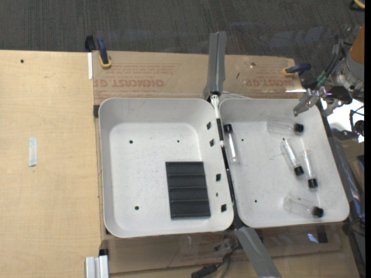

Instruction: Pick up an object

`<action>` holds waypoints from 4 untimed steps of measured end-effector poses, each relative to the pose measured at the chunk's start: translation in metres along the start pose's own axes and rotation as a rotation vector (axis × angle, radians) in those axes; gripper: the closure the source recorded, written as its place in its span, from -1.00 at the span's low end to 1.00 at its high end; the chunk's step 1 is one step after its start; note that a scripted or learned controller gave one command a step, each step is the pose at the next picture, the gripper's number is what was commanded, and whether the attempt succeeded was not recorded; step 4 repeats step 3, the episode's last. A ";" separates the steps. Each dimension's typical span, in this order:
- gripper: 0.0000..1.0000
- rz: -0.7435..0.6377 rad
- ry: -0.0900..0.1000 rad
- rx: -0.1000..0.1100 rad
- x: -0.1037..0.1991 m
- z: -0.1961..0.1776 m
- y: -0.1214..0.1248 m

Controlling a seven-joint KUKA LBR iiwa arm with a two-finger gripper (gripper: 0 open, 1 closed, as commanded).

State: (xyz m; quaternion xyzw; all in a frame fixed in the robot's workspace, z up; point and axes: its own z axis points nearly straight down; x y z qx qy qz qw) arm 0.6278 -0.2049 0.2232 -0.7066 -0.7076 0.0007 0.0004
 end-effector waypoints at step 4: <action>1.00 0.004 -0.001 0.000 0.025 0.019 -0.027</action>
